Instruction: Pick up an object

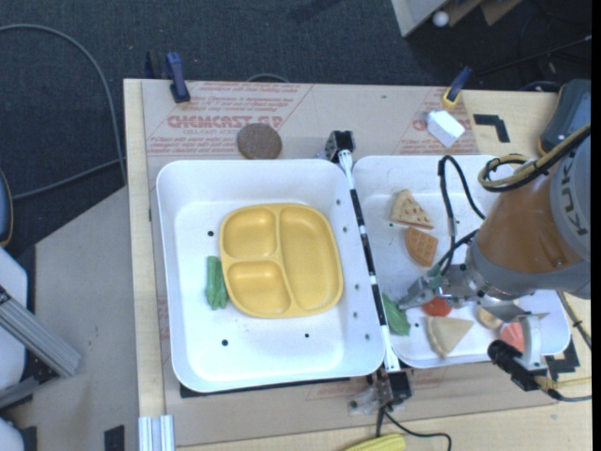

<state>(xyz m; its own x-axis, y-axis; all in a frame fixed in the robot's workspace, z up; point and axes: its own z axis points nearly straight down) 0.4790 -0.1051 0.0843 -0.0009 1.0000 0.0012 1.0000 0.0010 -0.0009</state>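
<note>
In the right bin [376, 172] lie a triangular sandwich piece [409, 210], a round orange waffle [422, 246], a small red piece [438, 307], a pale cheese wedge [449, 334], a pink piece [515, 331] and a green piece [396, 317] by the left wall. My gripper [424, 295] hangs low over the bin's front part, just above the red piece and right of the green piece. The arm's grey and orange body [521, 242] covers the bin's right side. Nothing can be made out in the gripper.
The left bin [188, 346] holds a yellow divided plate [280, 257] with a green pea pod [216, 283] at its left. A brown round disc [258, 142] and a white block [445, 127] rest on the bench behind the bins. Black cables [449, 195] loop over the right bin.
</note>
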